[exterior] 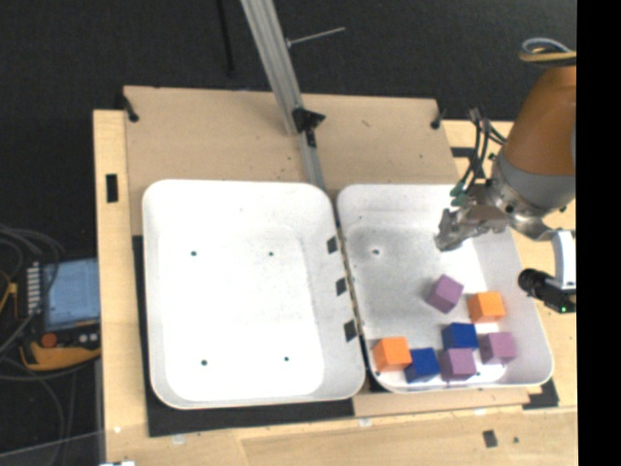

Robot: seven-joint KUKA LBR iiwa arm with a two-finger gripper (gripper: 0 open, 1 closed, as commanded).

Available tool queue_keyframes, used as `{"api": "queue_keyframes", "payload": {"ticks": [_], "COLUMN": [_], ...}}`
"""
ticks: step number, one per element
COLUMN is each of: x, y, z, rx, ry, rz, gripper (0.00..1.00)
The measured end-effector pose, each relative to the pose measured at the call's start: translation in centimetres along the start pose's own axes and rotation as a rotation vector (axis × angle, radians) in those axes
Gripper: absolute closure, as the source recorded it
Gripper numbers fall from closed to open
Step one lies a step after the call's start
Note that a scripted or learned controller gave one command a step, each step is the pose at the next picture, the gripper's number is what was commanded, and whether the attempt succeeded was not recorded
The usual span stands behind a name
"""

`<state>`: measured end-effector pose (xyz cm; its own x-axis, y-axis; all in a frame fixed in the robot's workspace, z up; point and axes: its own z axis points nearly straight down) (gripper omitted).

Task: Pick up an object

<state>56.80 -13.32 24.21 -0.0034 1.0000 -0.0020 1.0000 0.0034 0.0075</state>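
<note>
The arm reached in from the right, its orange band [545, 100] high at the frame's edge and the grey wrist below it, and the gripper [452, 231] hung over the upper part of the right bin [388, 212]. Its fingers pointed down toward the white floor of that bin, but they were too small and dark against the wrist to tell whether they stood apart or together, and no object could be seen between them. The blocks lay in the lower part of the same bin, apart from the gripper. A purple block [445, 292], tilted, sat nearest beneath it, alone on the bin floor. An orange block [486, 305] lay just right of that one. Lower down, a blue block [460, 336] stood beside another purple block [501, 346], and a third purple block [458, 363] sat at the bottom wall. At the lower left of the cluster, a second orange block [392, 352] touched a second blue block [422, 365]. The left bin [243, 289] lay beside the right one on the tabletop [213, 124], their inner walls touching. A slanted metal rail [277, 66] crossed above the bins.
</note>
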Motion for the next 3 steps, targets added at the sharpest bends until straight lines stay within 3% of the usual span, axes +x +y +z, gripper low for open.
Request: {"api": "queue_keyframes", "payload": {"ticks": [3], "x": [14.1], "y": [4.7], "z": [0.5], "rx": [0.005], "ry": [0.003], "rz": [-0.004], "gripper": [1.0]}}
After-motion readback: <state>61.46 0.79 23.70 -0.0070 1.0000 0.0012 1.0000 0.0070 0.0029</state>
